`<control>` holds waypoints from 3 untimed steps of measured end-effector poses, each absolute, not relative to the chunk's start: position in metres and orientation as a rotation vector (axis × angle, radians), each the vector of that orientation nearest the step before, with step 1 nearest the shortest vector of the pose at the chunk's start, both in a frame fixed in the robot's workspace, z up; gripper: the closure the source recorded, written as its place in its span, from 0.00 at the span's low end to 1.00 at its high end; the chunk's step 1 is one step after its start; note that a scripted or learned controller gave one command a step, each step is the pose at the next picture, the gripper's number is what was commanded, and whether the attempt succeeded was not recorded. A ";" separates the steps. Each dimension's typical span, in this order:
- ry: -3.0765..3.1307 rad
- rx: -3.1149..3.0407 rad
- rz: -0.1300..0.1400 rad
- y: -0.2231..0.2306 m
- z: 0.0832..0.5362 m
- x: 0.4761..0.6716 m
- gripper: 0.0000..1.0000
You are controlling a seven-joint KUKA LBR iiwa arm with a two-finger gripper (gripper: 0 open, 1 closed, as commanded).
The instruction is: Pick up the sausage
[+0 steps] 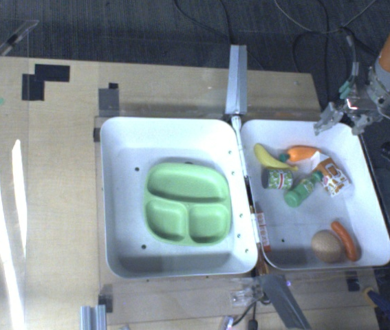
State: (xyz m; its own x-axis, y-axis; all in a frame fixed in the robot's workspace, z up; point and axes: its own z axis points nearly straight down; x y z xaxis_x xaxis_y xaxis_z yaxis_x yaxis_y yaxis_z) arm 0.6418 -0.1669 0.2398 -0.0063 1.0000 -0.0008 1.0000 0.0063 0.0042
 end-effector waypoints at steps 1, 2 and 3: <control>2.385 2.041 0.003 -0.188 0.145 0.544 0.00; 2.560 1.800 0.009 -0.175 0.089 0.491 0.00; 2.598 1.743 0.007 -0.206 0.089 0.491 0.00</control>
